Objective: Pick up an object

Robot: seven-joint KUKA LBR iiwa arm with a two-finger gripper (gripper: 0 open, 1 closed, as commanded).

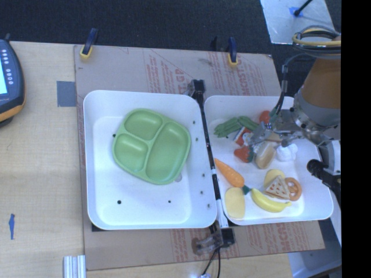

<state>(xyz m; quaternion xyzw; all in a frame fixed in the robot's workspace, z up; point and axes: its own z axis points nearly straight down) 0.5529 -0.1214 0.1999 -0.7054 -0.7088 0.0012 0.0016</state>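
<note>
Wooden bench under a cardboard sheet, dark floor beyond

The light wooden bench top (35, 172) fills the left and lower view, lit evenly and brightly — its grain runs plainly visible. A brown cardboard sheet (156, 68) printed with faint red lettering lies over it, pinned at the far edge by a yellow-tipped clamp (88, 44) and a blue one (232, 52). A grey tape patch (66, 93) sits just beside the sheet's left edge, and a handheld control pendant (8, 80) rests at the far left. Behind the bench lies dark carpet-like floor (145, 10) — a pale sheet (290, 10) lies on it at upper right.
</note>
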